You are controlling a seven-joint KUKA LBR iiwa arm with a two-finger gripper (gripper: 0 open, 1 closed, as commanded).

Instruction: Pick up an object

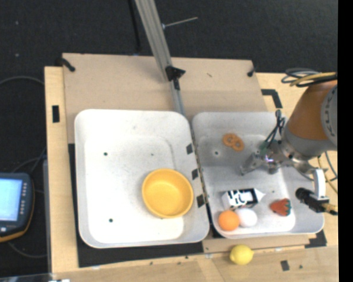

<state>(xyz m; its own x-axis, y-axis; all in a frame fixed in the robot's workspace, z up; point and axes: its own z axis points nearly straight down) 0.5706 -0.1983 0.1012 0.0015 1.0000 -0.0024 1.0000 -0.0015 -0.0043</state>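
The right bin (pixel 215 128) holds an orange pretzel-shaped piece (pixel 233 141) near its back. A black-and-white carton (pixel 242 197), an orange ball (pixel 228 220), a white ball (pixel 247 218) and a red strawberry (pixel 280 207) lie along its front. My gripper (pixel 254 164) hangs over the middle of this bin, in front of the pretzel piece and behind the carton, touching neither. Nothing shows in its grasp. A yellow bowl (pixel 167 192) stands in the left bin (pixel 106 134), toward its front right.
A yellow lemon (pixel 241 254) lies on the bench outside the right bin's front rim. A slanted metal rail (pixel 156 34) rises behind the bins. A handheld screen (pixel 9 204) sits off the bench at far left. Cables (pixel 303 75) run at the right.
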